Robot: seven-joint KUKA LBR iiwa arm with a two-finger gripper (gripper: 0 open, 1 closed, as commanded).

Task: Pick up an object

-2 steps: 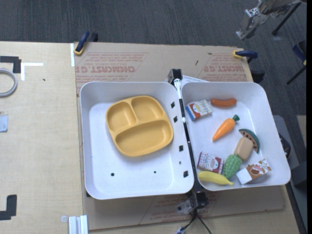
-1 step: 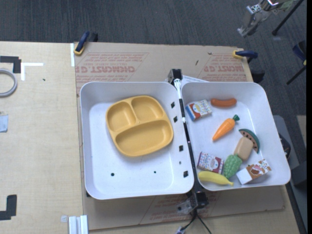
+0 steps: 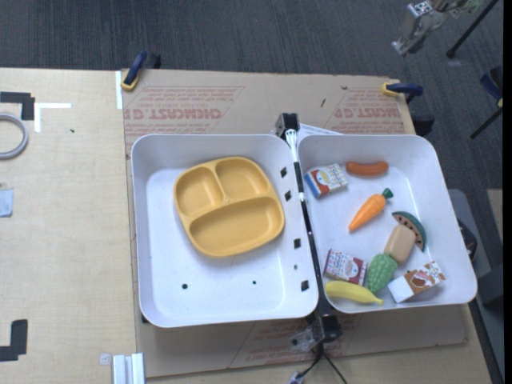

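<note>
Whether the tool is spread or closed cannot be told from this view. A likely target is the small orange plastic toy carrot with a green tip (image 3: 368, 212), which lies near the middle of the right shallow white bin (image 3: 445, 184) on the worktop, apart from its neighbours. It looks light, stiff and smooth, so it may slip; a pinch across its thicker middle seems safest. The yellow divided plastic plate (image 3: 230, 206) in the left white bin (image 3: 144, 214) looks too broad and flat.
</note>
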